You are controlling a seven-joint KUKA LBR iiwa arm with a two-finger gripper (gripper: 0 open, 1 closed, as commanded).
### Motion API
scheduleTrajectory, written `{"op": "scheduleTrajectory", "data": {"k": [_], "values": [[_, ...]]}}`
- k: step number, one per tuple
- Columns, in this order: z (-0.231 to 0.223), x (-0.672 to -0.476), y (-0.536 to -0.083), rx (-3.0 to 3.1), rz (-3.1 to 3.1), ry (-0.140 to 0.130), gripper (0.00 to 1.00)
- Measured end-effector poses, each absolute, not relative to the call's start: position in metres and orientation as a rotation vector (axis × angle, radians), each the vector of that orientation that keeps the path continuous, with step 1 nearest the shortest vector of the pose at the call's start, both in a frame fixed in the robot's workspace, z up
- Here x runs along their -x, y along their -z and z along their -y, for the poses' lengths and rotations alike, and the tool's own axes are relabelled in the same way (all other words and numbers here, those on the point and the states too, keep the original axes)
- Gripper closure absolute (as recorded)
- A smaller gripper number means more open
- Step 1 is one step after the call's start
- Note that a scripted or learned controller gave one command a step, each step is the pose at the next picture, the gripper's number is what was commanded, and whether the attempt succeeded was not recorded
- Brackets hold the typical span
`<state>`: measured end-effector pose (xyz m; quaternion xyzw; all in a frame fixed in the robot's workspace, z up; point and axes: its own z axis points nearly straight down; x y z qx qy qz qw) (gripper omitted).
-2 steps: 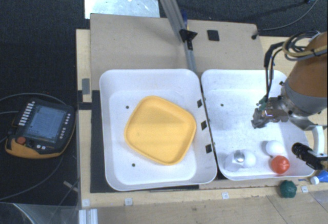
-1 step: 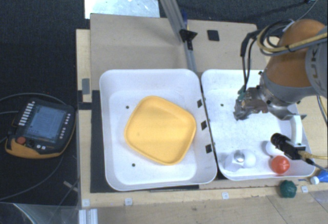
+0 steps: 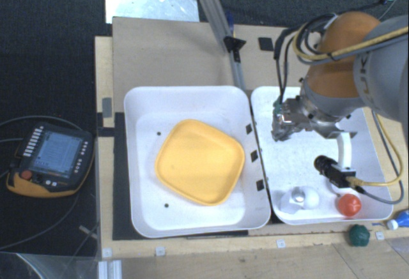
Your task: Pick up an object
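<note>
Hovering above the far-left part of the right-hand shallow white bin (image 3: 289, 166), the grey two-finger gripper (image 3: 281, 129) pointed down at bare floor, with nothing seen in its grasp. From this slanted view it could not be told whether it stood wide or narrow. That spot looked like a staging position rather than a grasp, since no object lay beneath it.

The likeliest targets sat along the same bin's near wall: a small rounded white-and-silver object (image 3: 300, 198) and, well to its right, a small orange-red ball (image 3: 349, 205), apart from each other. Their place against the wall would probably leave little room on that side for a descent.

The left-hand shallow white bin (image 3: 137, 143) held a broad yellow square plastic plate (image 3: 199, 161) lying flat, probably too wide and low for this tool. A dark green ball (image 3: 358, 235) rested on the bench outside both bins, so it seemed out of play.
</note>
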<state>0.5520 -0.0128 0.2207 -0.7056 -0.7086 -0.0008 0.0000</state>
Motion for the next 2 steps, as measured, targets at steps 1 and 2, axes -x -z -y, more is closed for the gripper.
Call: {"op": "scheduleTrajectory", "data": {"k": [1, 2], "values": [[-0.047, -0.562, -0.230, 2.215, 2.227, 0.003, 1.00], [-0.093, -0.564, -0.227, 2.217, 2.225, 0.002, 1.00]]}}
